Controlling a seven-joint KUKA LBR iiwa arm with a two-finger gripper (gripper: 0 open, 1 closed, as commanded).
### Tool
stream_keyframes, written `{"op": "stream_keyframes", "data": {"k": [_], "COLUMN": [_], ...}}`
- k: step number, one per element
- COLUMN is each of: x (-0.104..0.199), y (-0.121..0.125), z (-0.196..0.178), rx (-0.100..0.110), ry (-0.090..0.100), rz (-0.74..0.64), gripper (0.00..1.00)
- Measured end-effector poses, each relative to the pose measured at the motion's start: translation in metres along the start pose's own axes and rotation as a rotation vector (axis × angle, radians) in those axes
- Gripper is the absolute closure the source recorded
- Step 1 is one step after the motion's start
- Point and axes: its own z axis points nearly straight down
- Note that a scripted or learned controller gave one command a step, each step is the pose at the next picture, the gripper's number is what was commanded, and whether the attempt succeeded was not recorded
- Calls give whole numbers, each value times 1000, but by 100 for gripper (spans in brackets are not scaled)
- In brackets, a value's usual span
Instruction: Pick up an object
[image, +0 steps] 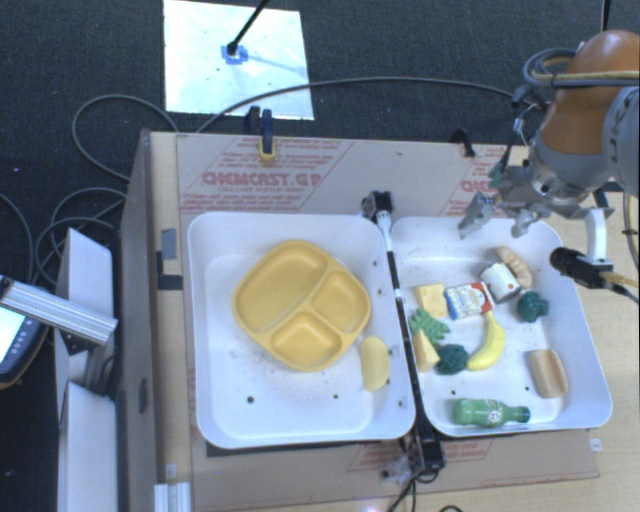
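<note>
My gripper (497, 222) hangs over the far edge of the right bin (590, 330), its two fingers spread open with nothing between them. Just below and right of it lie a bread roll (516, 264) and a small white carton (500, 282). Further into that bin are a juice box (466, 300), a cheese wedge (432, 299), a banana (489, 343), two broccoli pieces (531, 306) (452, 358), a hot dog bun (547, 372) and a green bottle (489, 411).
The left bin (225, 400) holds a yellow divided plate (302, 304) and a pale yellow piece (375, 362). A black clip (380, 207) sits where the two bins meet. The arm's orange band (600, 55) is at the upper right.
</note>
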Motion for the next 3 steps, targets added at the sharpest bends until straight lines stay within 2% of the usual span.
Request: {"op": "stream_keyframes", "data": {"k": [1, 2, 3], "x": [-45, -40, -43], "y": [-17, -69, -117], "z": [79, 123, 135], "rx": [2, -9, 0], "ry": [0, -1, 1], "rz": [1, 2, 2], "gripper": [0, 0, 0]}}
